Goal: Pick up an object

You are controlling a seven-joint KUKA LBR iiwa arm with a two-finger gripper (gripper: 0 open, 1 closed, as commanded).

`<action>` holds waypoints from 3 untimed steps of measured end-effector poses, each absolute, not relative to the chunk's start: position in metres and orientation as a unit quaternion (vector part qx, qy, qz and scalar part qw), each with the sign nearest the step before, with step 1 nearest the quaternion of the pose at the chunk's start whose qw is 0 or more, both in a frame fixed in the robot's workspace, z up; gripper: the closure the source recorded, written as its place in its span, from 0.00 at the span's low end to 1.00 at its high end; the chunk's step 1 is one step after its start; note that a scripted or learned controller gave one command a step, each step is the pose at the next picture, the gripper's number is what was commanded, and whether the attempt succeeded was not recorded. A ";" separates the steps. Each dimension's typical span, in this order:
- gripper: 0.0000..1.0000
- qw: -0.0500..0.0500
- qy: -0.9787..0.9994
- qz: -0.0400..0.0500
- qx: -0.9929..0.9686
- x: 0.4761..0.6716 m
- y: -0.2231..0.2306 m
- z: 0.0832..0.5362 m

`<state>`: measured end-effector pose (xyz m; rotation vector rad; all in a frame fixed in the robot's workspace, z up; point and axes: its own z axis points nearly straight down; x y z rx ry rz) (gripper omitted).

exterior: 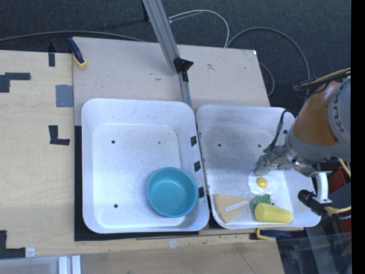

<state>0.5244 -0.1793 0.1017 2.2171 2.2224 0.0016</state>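
The gripper [267, 165] sits low in the right bin [228, 130], just above a toy fried egg [262, 183]; whether it grips anything I cannot tell. Near the bin's front edge lie a cheese wedge [229, 206] and a yellow corn cob [272, 213]. A blue bowl [171, 192] rests in the left bin [114, 124].

My arm [328, 124]: rounded grey casing, broad orange band above the wrist. Black cable runs down its side. Gripper [266, 163] metallic grey, small.
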 end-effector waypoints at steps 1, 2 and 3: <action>1.00 0.001 0.708 0.000 0.707 0.528 -0.184 0.145; 1.00 0.002 0.707 0.001 0.707 0.531 -0.191 0.206; 1.00 0.002 0.708 0.001 0.706 0.532 -0.191 0.257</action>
